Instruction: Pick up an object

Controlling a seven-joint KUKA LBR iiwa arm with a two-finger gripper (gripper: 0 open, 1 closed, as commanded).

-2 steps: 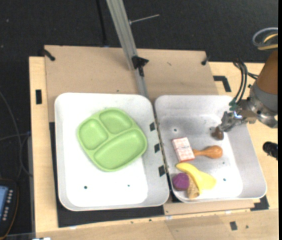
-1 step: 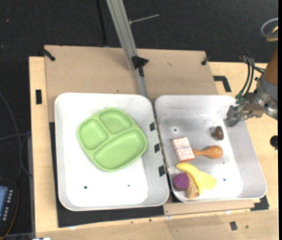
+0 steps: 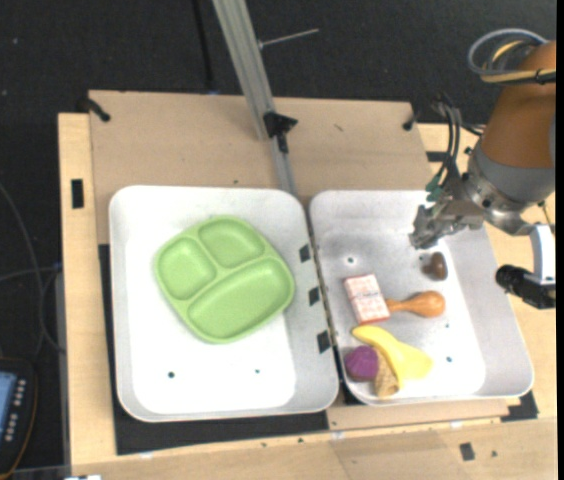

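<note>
The gripper (image 3: 430,230) is being held low over the right bin (image 3: 382,208), just above a small brown object (image 3: 434,264) (seemingly the chosen target). Whether it is open or closed cannot be told. A pink box (image 3: 365,297), wooden pear-shaped piece (image 3: 418,305), banana (image 3: 394,352) and purple ball (image 3: 361,363) are lying nearby; a green divided plate (image 3: 224,279) is resting in the left bin (image 3: 142,368).

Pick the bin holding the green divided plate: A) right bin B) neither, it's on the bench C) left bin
C: the green divided plate lies inside the left bin, while the right bin holds the banana and other small items.
</note>
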